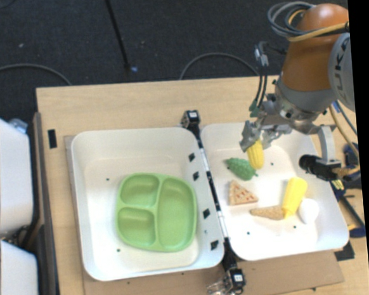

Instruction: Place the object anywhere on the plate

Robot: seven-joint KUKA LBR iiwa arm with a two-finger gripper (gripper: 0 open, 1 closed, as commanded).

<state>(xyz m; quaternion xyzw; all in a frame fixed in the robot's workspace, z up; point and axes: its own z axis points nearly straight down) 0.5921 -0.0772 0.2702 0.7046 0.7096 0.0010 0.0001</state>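
A green divided plate [156,211] lies in the left bin [85,183]. In the right bin [331,234], my gripper [257,143] hangs over the bin's upper middle. A yellow corn cob [256,156] stands upright with its top end between the fingers, and the gripper is shut on it. The cob's lower end sits just right of a green leafy toy [240,168]. I cannot tell whether the cob is off the bin floor.
Further down the right bin lie a pizza slice [241,194], a tan wedge [268,213], a yellow cylinder [294,194] and a white egg [308,211]. A black-clipped divider [206,186] separates the bins.
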